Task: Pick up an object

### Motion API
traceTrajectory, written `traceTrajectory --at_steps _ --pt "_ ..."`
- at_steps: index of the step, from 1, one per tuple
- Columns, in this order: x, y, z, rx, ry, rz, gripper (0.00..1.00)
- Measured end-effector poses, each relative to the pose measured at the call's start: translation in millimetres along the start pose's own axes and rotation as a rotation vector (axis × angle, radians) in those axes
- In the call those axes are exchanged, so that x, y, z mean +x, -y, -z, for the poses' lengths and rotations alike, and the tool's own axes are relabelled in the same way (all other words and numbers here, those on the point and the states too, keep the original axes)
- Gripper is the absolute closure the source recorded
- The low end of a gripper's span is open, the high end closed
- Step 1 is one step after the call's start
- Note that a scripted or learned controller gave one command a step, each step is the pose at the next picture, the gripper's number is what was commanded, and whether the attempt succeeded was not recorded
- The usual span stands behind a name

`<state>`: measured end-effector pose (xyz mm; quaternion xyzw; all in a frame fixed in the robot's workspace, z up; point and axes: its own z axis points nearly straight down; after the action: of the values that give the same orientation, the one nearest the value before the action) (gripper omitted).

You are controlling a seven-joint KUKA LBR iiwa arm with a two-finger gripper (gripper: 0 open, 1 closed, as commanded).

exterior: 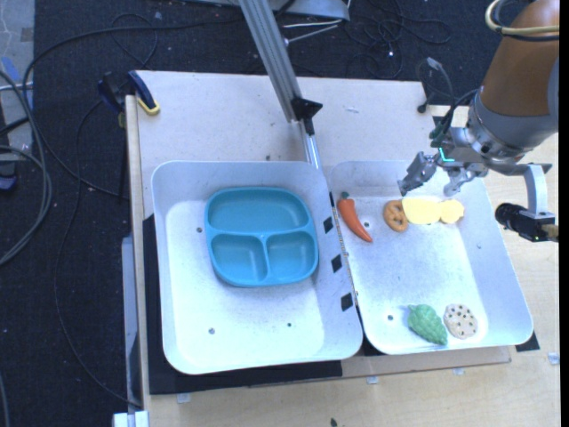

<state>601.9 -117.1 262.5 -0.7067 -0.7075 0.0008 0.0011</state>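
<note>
My gripper (437,180) hangs over the back of the right bin (498,265), fingers spread apart with nothing between them. Just below it lies a yellow piece (430,211), with a small brown round piece (396,215) at its left. An orange carrot (356,220) lies near the bin's left wall. At the front of the same bin sit a green leafy piece (428,324) and a speckled cookie (460,320).
The left bin (178,327) holds a blue divided tray (262,236). A slanted metal pole (271,43) comes down to the bins' back edge between them. Cables lie on the dark floor around the bench.
</note>
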Motion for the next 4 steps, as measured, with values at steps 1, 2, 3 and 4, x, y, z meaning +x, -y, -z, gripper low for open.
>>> traceTrajectory --at_steps 1,2,3,4 --pt "0 -1 1 -0.002 0.0 0.0 0.0" --pt "-2 4 -61 0.001 0.0 -0.002 0.0" --pt "-11 4 -119 0.0 0.001 -0.003 0.0" --pt "-11 4 -172 -0.003 0.002 -0.002 0.0"
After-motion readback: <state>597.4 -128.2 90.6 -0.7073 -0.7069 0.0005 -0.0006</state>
